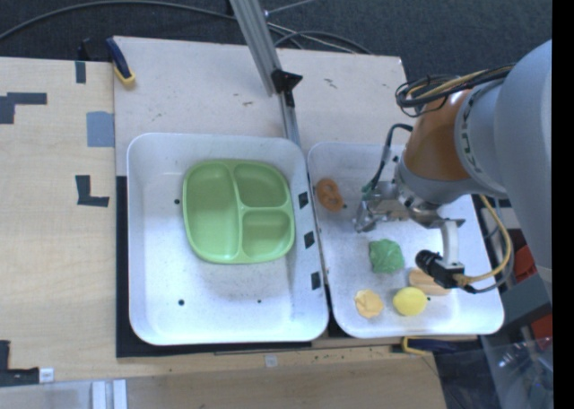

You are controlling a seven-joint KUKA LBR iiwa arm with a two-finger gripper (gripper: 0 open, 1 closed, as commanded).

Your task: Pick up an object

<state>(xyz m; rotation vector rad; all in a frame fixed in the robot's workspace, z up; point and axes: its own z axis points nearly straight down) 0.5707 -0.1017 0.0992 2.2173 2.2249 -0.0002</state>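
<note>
The gripper (368, 219) hangs in the right white bin (345, 158) — I cannot tell its state — with the bumpy green lump (387, 256) just below, toward the bin's front edge.

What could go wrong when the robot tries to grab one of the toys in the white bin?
1. The gripper sits between the orange piece and the green lump, over neither, so it may close on nothing.
2. The yellow ball looks round and could roll away if nudged.
3. The pale yellow piece lies close to the right bin front wall, so the fingers might bump the rim.
</note>
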